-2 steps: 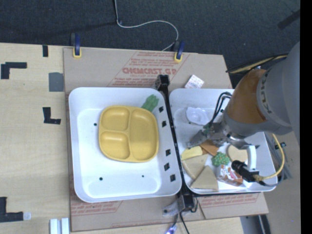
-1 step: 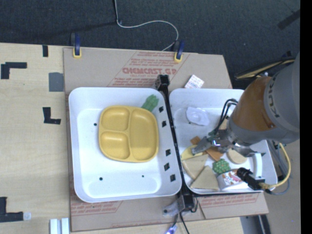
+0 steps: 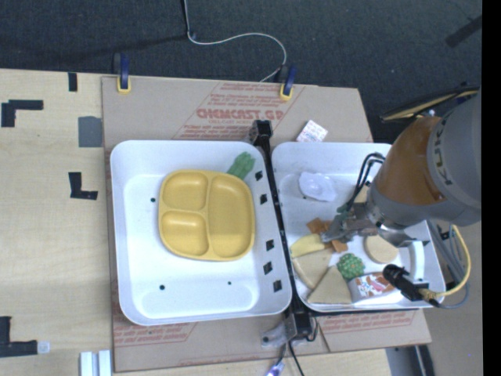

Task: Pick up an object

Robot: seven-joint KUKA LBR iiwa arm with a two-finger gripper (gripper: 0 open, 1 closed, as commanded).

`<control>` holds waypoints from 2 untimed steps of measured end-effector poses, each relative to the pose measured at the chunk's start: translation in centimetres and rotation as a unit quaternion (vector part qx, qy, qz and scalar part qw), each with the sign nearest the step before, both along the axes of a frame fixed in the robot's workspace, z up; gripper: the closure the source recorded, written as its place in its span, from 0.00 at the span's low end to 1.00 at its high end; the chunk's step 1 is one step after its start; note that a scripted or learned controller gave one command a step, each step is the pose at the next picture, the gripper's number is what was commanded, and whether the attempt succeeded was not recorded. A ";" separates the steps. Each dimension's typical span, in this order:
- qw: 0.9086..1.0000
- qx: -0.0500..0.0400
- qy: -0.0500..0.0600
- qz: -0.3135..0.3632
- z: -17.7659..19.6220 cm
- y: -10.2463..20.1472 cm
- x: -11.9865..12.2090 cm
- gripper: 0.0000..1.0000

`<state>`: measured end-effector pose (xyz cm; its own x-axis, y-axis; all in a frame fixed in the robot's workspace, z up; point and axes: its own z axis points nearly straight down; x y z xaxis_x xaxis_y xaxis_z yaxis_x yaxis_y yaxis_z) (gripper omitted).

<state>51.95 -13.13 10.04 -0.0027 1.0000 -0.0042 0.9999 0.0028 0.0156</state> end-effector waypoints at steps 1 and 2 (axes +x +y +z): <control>1.000 0.003 0.003 0.003 8.9 6.8 4.4 1.00; 1.000 0.002 0.009 -0.001 8.3 6.4 4.0 0.00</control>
<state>55.97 -6.74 18.39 -0.0013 1.0000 0.0001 1.0000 0.0013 -0.0020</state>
